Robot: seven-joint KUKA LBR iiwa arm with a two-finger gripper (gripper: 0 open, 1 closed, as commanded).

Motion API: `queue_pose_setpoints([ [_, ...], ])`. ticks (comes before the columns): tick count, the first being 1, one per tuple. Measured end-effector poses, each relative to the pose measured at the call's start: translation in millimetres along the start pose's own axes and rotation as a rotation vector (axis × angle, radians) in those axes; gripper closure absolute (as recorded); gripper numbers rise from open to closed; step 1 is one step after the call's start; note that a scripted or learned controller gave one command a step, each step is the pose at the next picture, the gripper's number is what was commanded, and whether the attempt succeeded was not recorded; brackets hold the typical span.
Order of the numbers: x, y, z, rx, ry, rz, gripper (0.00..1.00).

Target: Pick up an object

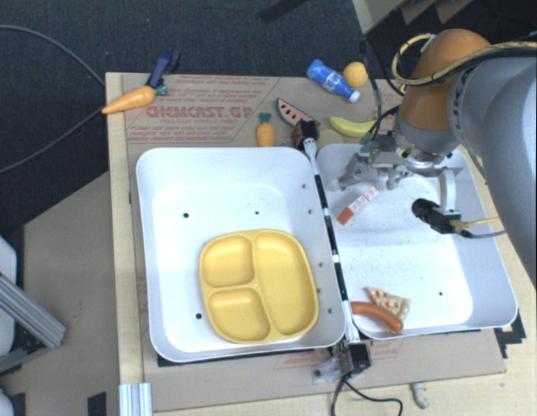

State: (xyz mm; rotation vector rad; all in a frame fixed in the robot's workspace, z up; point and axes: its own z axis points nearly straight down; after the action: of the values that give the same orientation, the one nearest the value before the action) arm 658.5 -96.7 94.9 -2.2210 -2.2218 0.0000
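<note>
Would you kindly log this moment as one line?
gripper: low in right bin far end | beside: red-white tube | grasp: unclear | yellow tray: left bin

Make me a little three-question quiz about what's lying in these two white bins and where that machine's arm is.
1. True or false: the yellow divided plate lies in the left bin.
2. Which lies at the right bin's near edge? A) carrot B) hot dog C) banana
3. Fill in: the claw hovers above the right bin's ____ corner, near the red-and-white tube.

Key: 1 true. 2 B, the hot dog beside a pizza slice. 3 far left.
</note>
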Motion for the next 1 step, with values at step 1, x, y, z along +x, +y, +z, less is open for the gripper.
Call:
queue_pose_setpoints([
  [1,4.6,-8.5,10.5,0.003,0.001,0.001,0.00],
])
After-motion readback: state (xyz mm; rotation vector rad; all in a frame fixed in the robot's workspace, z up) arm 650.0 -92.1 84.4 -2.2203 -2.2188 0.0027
